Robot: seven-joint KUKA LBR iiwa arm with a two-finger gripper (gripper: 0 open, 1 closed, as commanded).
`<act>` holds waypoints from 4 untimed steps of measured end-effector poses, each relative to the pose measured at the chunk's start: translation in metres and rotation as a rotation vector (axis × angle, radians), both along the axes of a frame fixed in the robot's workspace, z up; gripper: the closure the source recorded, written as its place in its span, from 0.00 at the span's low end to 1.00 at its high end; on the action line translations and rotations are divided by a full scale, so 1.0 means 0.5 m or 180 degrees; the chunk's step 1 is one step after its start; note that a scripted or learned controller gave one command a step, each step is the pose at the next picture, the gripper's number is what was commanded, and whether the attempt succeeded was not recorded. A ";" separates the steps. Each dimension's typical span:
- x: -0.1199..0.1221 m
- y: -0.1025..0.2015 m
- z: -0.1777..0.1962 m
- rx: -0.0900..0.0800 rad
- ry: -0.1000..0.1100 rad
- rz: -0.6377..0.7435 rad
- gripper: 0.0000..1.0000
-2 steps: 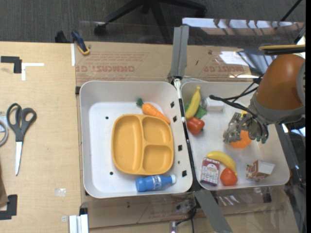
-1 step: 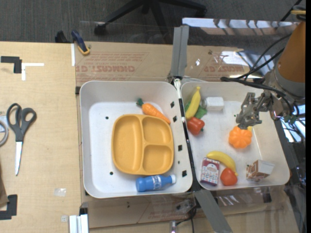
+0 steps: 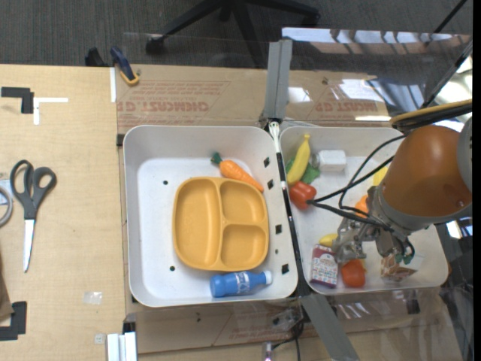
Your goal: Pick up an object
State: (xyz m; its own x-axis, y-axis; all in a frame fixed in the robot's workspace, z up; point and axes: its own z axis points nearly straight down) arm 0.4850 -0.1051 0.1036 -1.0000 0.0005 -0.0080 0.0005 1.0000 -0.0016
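Over the right bin [image 3: 432, 280], my gripper [image 3: 359, 245] hangs low among the toys (I cannot tell its state), just above a tomato [image 3: 353, 274] beside a red packet [image 3: 325, 268].

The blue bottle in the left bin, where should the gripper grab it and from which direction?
Grip the blue bottle across its middle, coming straight down. It lies on its side along the near wall of the left bin, so the fingers should straddle its short width, one beside the yellow tray.
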 end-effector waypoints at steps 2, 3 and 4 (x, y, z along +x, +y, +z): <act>0.136 -0.051 -0.010 0.0007 0.0018 0.0041 1.00; 0.159 -0.171 0.072 -0.0007 0.0003 0.1357 1.00; 0.048 -0.136 -0.021 0.0001 0.0014 0.0812 1.00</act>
